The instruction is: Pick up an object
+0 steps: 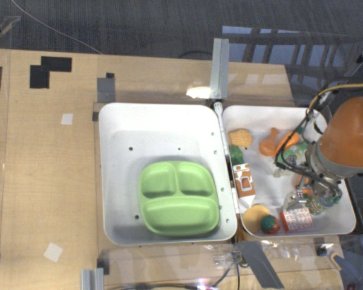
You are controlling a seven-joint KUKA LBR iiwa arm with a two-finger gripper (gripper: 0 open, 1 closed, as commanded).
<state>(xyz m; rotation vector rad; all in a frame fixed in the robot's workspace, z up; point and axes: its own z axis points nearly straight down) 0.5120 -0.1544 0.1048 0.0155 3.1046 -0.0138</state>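
Observation:
The right bin (263,116) holds several small items: a tan cracker-like piece (241,138), an orange toy (270,144), a white and orange carton (244,180), a green piece (236,157), a yellow item (256,212) with a green and red ball (268,223) beside it, and a red and white box (297,219). My gripper (305,196) hangs low over the bin's right side, just above the red and white box. The orange-banded wrist (349,139) covers much of it, and I cannot make out anything held.
The left bin (121,132) contains a green divided plate (179,197). A metal post (219,71) stands behind the seam between the bins. Cables (293,144) trail off the wrist over the right bin. Wooden bench surface stretches to the left.

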